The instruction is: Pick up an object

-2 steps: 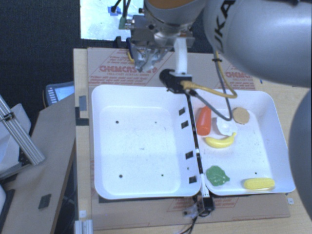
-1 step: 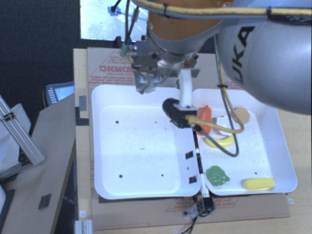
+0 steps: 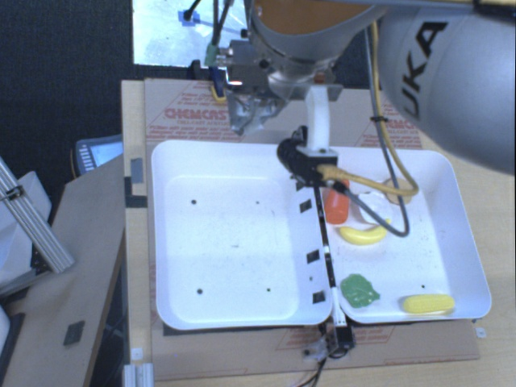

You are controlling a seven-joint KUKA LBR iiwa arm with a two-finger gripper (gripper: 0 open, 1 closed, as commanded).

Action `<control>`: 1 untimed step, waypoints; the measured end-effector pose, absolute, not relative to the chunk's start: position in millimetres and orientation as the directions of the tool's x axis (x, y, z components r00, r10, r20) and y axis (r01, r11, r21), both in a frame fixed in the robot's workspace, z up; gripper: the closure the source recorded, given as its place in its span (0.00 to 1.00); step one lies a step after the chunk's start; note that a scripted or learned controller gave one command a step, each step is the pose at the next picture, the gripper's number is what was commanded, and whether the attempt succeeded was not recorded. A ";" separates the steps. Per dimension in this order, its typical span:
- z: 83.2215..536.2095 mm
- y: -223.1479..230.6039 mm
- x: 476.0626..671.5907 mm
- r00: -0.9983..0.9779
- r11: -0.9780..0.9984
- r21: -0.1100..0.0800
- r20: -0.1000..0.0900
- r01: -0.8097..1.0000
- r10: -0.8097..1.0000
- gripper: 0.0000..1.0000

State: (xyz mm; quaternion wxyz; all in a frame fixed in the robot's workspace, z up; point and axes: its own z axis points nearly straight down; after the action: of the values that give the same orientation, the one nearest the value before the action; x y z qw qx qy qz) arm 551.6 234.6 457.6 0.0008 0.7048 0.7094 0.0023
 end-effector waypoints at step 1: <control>512.1 234.3 536.1 -0.007 0.007 0.007 0.004 1.000 1.000 1.00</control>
State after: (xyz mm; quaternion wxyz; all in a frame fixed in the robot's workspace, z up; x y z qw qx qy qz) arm 536.1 234.3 512.1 0.0010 0.7048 0.7094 0.0037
